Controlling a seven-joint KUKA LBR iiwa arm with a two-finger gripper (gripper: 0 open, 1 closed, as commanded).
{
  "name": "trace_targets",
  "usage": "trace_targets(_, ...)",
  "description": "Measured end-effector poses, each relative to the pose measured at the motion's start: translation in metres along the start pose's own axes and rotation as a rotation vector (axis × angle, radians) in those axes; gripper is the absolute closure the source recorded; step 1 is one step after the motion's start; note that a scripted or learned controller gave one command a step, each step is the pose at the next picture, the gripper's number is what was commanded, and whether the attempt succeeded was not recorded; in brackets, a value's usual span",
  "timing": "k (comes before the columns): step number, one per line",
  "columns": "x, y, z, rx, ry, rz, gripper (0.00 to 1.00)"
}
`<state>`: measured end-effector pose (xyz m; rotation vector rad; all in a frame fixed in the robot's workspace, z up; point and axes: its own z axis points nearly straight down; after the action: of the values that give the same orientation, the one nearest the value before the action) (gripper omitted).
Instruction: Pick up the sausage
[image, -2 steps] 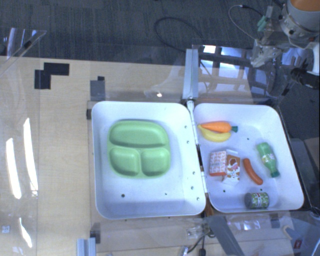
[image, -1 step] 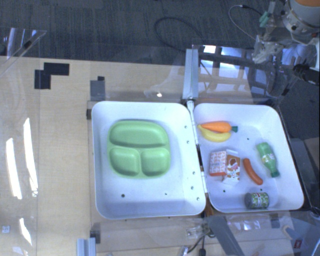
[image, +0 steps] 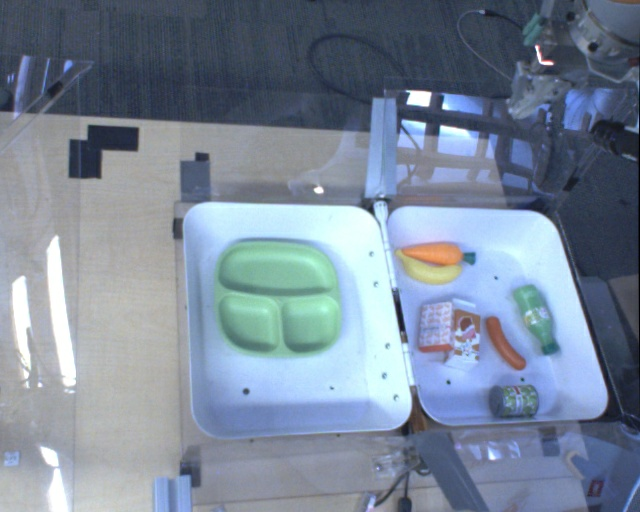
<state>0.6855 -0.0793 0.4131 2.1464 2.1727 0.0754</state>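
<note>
We find the gripper (image: 556, 172) at the upper right, above the far rim of the right bin (image: 575, 262); whether it is open or closed we cannot tell. The sausage (image: 505, 343) lies slantwise in that bin, well apart from the gripper, between a small carton (image: 451, 332) and a green bottle (image: 536, 319). A green can (image: 514, 401) sits near its lower end. A carrot (image: 432, 254) rests against a banana (image: 432, 270) toward the far side. The left bin (image: 200, 330) holds a green divided tray (image: 278, 297).
</note>
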Motion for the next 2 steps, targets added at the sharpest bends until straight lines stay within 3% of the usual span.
trace_targets(2, 0.001, 0.005, -0.024, -0.018, -0.005, -0.01, 1.0)
